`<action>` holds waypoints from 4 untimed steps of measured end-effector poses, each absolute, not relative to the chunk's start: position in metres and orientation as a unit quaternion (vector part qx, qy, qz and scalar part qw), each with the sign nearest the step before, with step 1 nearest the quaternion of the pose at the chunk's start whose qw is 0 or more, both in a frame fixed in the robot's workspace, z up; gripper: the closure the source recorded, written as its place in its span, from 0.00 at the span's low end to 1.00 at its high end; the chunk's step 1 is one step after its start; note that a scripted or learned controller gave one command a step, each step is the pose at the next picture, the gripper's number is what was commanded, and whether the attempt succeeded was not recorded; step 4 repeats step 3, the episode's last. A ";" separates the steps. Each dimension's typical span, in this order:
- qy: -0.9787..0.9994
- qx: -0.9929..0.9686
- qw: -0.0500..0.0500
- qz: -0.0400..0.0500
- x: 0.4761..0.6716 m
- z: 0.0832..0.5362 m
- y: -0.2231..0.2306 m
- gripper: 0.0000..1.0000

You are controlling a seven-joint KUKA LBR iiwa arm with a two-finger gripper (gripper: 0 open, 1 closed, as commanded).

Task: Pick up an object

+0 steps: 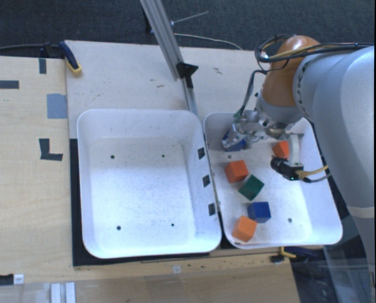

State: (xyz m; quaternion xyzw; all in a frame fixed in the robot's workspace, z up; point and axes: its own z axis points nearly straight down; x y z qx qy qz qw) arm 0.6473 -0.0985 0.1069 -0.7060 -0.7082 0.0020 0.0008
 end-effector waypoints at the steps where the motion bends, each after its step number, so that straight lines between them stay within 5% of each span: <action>1: -0.710 -0.704 -0.002 -0.003 0.667 0.197 -0.025 1.00; 2: -0.710 -0.705 0.001 0.000 0.660 0.200 0.035 1.00; 3: -0.709 -0.705 -0.001 -0.003 0.670 0.270 0.064 1.00; 4: -0.709 -0.705 -0.001 -0.003 0.670 0.270 0.064 1.00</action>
